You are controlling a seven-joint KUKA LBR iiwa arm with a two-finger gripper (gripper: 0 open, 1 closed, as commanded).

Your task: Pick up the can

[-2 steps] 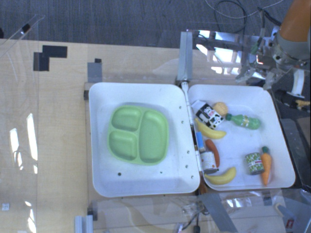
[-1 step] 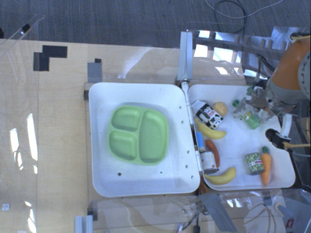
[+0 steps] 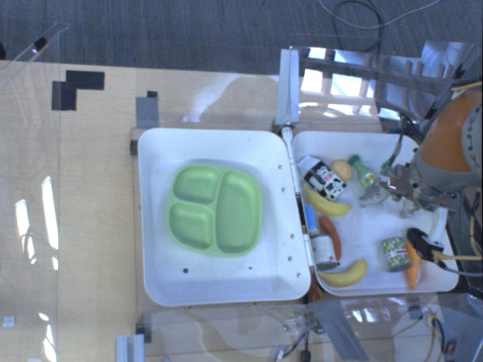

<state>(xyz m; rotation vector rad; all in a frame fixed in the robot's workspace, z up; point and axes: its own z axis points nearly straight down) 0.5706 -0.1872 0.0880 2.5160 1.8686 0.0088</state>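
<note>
We see two bins, left (image 3: 151, 225) and right (image 3: 370, 236), in smooth white plastic with a slight sheen. Green divided tray (image 3: 216, 210): matt plastic. Bench top (image 3: 68, 225): pale wood grain under a glossy clear sheet. Can (image 3: 394, 253): printed green label, low gloss. Bananas (image 3: 343, 274) look like smooth, shiny plastic. Arm (image 3: 453, 145) has a satin orange band.

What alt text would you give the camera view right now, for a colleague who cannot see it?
The gripper hangs over the right bin, above and left of the green can beside a carrot. Two bananas and other small items share that bin; the left bin holds a green divided plate.
</note>
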